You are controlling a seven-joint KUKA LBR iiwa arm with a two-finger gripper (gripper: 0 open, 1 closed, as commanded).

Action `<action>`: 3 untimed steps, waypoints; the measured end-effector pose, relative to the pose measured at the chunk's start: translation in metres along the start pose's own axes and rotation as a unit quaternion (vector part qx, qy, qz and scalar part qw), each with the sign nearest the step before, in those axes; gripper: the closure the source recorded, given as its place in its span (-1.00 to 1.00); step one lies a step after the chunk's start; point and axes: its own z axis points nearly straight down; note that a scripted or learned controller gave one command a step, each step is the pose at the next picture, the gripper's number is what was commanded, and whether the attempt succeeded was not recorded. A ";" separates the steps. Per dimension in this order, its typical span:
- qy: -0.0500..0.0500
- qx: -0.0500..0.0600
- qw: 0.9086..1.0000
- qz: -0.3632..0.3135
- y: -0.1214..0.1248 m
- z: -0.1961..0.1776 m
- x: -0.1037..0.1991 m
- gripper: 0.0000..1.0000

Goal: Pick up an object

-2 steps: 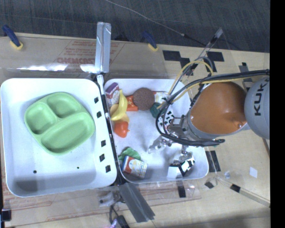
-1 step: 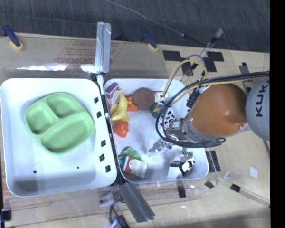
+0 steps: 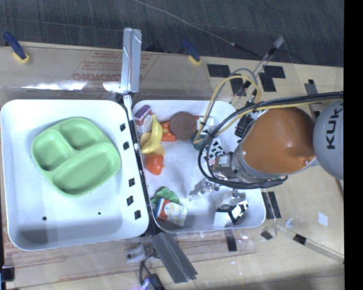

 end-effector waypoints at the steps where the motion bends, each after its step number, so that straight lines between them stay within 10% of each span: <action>1: 0.000 0.000 1.000 0.002 0.000 0.000 0.000 -1.00; 3: -0.001 -0.001 0.999 -0.033 0.001 0.001 -0.001 -1.00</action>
